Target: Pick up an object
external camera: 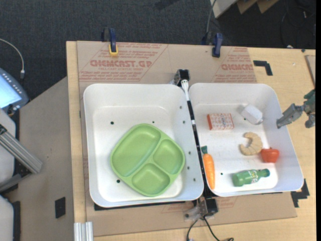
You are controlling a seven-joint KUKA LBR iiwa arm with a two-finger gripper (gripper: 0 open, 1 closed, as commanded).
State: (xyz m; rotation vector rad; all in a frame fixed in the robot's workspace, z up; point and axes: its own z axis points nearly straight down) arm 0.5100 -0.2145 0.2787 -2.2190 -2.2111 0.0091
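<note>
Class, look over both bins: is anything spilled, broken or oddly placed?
Nothing looks spilled or broken. The green bottle lies on its side, and the carrot sits against the right bin's left wall.

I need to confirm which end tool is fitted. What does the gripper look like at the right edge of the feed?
The gripper is dull grey metal with slim, angular fingers, standing just past the right bin's rim. Its body looks dark grey-green and blocky. I can't make out markings or cables at this size.

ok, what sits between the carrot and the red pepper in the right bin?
In the camera view, the green bottle lies between the carrot and the red pepper, slightly nearer the bin's front edge; the croissant sits just behind that line.
</note>
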